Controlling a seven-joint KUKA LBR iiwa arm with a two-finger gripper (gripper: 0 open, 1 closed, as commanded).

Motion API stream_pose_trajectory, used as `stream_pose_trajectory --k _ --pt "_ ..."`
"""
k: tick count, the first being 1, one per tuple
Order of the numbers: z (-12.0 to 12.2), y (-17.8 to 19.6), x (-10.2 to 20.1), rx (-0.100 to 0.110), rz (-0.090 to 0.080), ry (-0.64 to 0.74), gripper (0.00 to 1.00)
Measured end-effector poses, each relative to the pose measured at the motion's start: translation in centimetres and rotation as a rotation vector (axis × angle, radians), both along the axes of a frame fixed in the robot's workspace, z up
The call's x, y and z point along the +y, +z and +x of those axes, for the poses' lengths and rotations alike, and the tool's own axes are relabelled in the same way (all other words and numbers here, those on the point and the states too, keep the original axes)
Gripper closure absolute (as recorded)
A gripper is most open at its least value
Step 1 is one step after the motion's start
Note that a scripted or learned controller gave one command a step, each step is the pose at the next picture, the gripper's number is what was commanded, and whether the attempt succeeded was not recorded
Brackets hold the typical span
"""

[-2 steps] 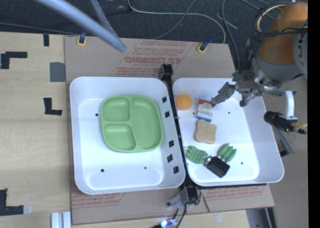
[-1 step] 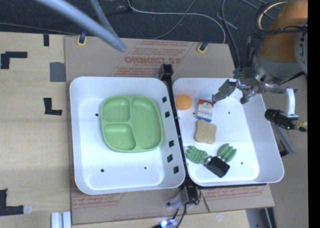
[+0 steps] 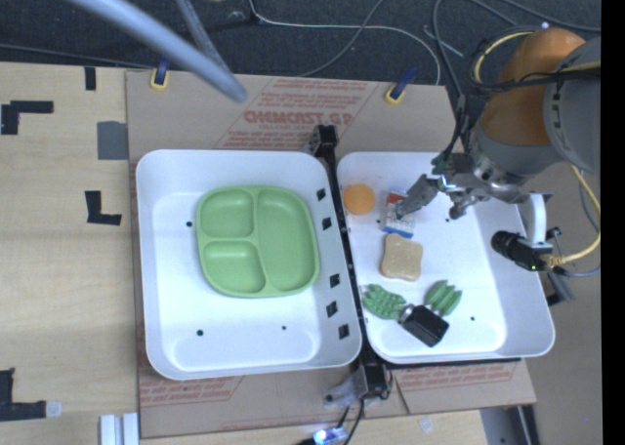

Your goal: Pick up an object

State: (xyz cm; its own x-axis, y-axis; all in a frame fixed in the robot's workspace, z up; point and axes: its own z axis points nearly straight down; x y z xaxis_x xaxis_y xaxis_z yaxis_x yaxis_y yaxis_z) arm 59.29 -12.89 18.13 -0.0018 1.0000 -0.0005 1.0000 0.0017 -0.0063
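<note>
My gripper [image 3: 437,203] hangs over the back half of the right bin [image 3: 508,336], its two fingers spread open with nothing between them. Its left fingertip [image 3: 414,199] is close to a small red, white and blue packet [image 3: 397,217]. An orange ball [image 3: 359,199] lies further left, near the bin's wall. A tan bread-like square [image 3: 401,259] sits below the packet. Toward the front lie a green leafy piece [image 3: 384,301], a green pod [image 3: 443,296] and a black block [image 3: 425,325].
The left bin [image 3: 166,336] holds a green divided plate [image 3: 258,241]. A black divider [image 3: 334,238] runs between the two bins. Cables trail behind the bins and along the arm [image 3: 532,92] at right.
</note>
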Motion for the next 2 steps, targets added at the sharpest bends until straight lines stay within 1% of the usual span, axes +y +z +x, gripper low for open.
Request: stream_pose_trajectory --k 1,2 --pt "0.5 -4.9 -0.7 -0.001 -0.001 -0.001 0.0" --pt "0.4 -9.9 -0.6 -0.006 -0.002 0.0 0.0"
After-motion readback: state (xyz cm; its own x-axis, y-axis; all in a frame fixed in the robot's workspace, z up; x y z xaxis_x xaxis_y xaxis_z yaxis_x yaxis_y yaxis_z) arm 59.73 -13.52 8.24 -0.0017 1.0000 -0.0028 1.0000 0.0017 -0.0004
